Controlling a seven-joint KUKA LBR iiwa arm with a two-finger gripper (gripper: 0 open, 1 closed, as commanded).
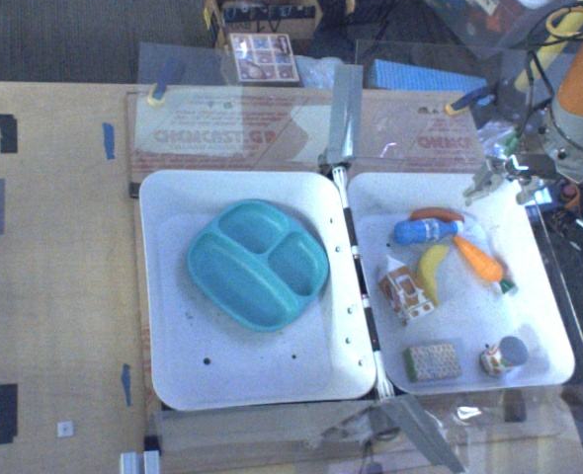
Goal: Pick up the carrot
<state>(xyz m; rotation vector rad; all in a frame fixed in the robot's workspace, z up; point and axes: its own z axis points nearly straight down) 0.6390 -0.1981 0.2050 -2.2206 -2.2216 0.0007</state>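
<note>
The carrot [479,261] lies flat on the floor of the right bin [553,349], slanting with its green tip toward the bin's outer wall, free on top and so open to a grasp from above. Just beside the carrot on its inner side is a banana [432,268]; a blue bottle [424,231] and a sausage [436,214] lie just beyond the carrot's orange end, crowding that end. The tool [507,173] hangs well beyond the carrot, over the bin's far rim, holding nothing; I cannot tell how wide it stands.
</note>
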